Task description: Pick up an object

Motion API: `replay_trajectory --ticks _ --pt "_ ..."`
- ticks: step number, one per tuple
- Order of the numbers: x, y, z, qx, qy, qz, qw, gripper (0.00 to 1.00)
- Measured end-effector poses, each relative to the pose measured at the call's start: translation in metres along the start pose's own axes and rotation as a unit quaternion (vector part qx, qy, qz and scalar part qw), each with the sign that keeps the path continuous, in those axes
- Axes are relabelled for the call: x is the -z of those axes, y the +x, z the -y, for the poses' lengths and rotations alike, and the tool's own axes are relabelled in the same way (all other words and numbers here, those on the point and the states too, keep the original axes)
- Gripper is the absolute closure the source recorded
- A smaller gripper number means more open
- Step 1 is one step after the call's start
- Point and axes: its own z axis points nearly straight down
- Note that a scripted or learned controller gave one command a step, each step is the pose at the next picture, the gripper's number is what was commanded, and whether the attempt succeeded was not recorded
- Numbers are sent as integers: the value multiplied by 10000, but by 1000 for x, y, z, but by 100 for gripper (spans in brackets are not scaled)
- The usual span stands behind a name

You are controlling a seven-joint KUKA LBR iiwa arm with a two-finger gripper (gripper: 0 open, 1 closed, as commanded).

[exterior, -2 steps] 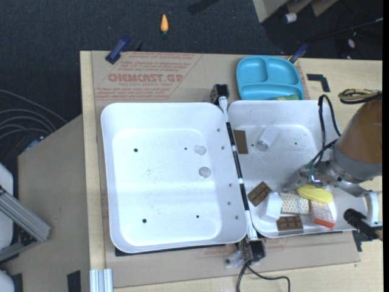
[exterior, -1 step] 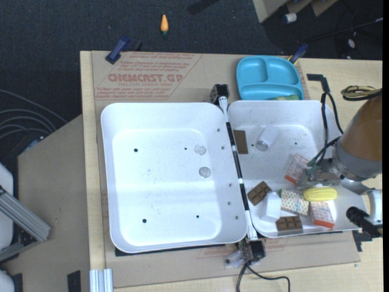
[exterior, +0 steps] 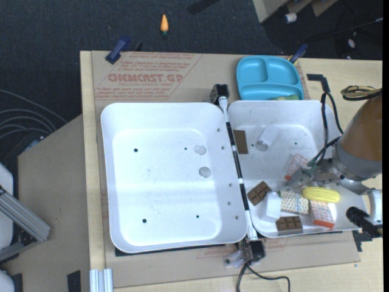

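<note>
Gripper (exterior: 310, 174) sits low over the R bin (exterior: 276, 117), arm (exterior: 364, 142) coming in from 3 o'clock; the tip is lost in dark linkage and cable, so can't tell whether it's spread or pressed together, and nothing visibly pinched. Closest to the tip: small reddish patterned packet (exterior: 296, 164), touching or just beside at ~10 o'clock. Yellow banana-shaped piece (exterior: 321, 194) lies just below at ~5 o'clock, long axis running 9-to-3, crosswise to a straight drop. My read: that's the likeliest pick, so a short shift toward 5 o'clock w/ the jaws set across its short side, 12-to-6. Further out: checkered block (exterior: 294, 204) at 7 o'clock, white-and-orange box (exterior: 323, 213) at 6 o'clock right under the banana piece, brown bar (exterior: 289, 224) near bin's front edge, white cube (exterior: 271, 208) beside the checkered one. Another brown bar (exterior: 258, 192) tilted near the divider at 8 o'clock; brown tile (exterior: 240, 142) and grey disc (exterior: 262, 145) well apart at ~10. Clutter is tight at the bin's near-R corner, so neighbours may get nudged. L bin (exterior: 121, 126) off at 9 o'clock w/ two grey discs (exterior: 202, 161). Blue tray (exterior: 269, 78) behind R bin at ~11.
</note>
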Motion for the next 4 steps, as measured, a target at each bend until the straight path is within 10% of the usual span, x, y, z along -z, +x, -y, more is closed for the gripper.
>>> replay_trajectory --ticks 1,2,3,4 --pt "-10 29 -50 13 0 -1 10000 0" --pt "-10 63 -24 10 17 -8 10000 0" --pt "-10 71 -84 10 2 -2 10000 0" --pt "0 71 -84 14 -3 5 10000 100"
